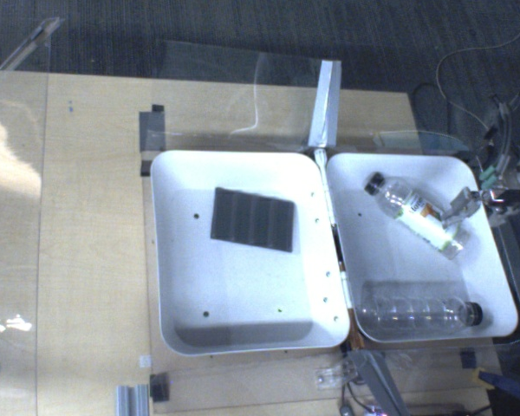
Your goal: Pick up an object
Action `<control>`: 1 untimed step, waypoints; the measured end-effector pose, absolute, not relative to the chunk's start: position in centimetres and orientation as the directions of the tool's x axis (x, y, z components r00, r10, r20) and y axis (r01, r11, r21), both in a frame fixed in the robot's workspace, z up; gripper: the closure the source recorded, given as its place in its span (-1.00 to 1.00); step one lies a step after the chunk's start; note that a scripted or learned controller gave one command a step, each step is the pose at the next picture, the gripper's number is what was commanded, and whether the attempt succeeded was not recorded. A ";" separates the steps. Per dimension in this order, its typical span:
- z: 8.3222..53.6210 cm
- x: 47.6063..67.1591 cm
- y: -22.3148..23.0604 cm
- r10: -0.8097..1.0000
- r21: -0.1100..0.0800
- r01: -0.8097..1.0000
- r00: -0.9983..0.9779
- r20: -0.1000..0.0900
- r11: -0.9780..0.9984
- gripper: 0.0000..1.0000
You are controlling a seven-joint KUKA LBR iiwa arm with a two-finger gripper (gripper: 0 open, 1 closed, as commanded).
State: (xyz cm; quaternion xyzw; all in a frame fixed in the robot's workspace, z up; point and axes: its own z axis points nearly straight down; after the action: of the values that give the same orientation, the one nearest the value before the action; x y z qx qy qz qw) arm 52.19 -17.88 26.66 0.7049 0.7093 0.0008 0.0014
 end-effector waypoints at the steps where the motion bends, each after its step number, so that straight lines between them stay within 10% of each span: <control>1: 21.2 58.4 -16.7 0.965 0.004 0.965 -0.263 -0.002 0.263 -1.00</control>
State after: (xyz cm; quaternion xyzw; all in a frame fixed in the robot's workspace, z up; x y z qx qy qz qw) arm 58.41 -16.71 21.15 0.6072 0.7945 0.0011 0.0022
